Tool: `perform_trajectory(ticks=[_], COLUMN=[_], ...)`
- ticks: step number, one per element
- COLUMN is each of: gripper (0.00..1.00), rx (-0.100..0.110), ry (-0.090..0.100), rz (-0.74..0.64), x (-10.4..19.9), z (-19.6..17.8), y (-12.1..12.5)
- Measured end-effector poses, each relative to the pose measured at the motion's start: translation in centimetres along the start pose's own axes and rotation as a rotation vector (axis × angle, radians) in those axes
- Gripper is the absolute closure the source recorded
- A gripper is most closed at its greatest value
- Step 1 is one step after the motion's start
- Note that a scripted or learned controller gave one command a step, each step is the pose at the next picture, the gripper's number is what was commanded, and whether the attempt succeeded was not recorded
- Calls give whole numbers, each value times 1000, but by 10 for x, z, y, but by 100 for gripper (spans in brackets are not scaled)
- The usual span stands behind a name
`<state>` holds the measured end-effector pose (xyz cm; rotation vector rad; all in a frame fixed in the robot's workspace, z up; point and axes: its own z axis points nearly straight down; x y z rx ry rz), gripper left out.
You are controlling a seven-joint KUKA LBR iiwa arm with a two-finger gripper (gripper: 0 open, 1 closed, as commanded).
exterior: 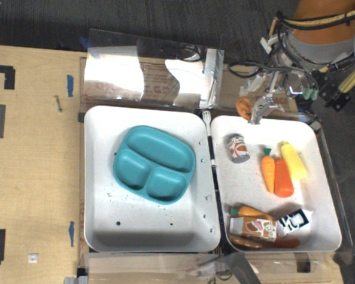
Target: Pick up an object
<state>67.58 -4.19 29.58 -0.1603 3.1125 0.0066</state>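
The gripper is poised above the right bin's far rim; its opening cannot be told. The carrot, mid-bin, is best approached vertically.

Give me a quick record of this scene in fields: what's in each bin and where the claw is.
left bin: teal plastic divided tray
right bin: small grey can with red label, orange toy carrot, yellow and orange toy bottle, printed carton, black-and-white packet
claw: above right bin's far rim, beside a small orange object
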Motion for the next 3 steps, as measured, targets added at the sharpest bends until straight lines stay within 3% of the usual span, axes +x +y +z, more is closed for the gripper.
perform_trajectory(ticks=[1,2,3], gripper=[100,100,100], rx=[-3,3,4], ry=[28,18,12], rz=[-240,60,59], x=[28,6,3], z=[48,1,-7], y=[15,11,11])
